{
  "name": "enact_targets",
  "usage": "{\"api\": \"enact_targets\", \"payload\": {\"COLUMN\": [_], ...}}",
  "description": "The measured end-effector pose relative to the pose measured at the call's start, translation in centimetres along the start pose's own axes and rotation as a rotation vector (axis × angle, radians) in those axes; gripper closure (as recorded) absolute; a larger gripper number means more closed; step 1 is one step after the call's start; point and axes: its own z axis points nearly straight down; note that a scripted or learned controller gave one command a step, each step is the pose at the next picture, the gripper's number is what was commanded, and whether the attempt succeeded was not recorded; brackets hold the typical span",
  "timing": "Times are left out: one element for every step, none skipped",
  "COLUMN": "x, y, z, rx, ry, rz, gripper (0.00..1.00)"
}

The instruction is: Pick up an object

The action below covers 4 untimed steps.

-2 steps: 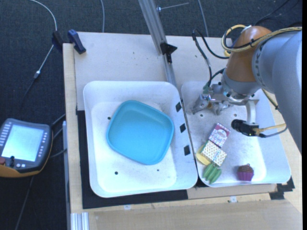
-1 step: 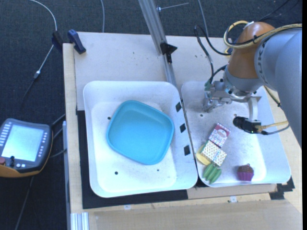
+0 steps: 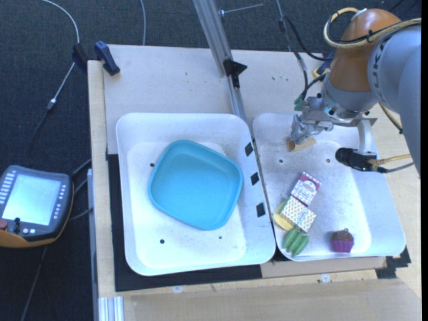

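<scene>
I judge the lift wants to go straight up and slowly, so the small tan block [image 3: 299, 142] does not slip back into the right bin [image 3: 374, 199]. My gripper [image 3: 304, 131] sits at that bin's far left corner, fingers pinched on the block's top.

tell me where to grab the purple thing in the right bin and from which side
Take the purple thing across its rounded body, coming straight down from above. It sits alone near the right bin's front rim, apart from the green piece and the small carton, so there looks to be room on both sides for the pincer.
</scene>
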Motion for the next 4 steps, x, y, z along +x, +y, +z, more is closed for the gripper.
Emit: {"api": "enact_targets", "payload": {"x": [-0.1,-0.1,5.1,10.4], "y": [0.4,0.6,-1.2,-2.9], "z": [-4.3,-9.3,-8.1,-9.2], "rx": [0.000,0.000,0.005,0.003], "ry": [0.000,0.000,0.002,0.002], "rz": [0.000,0.000,-0.004,-0.004], "gripper": [1.00,1.00,1.00,1.00]}}
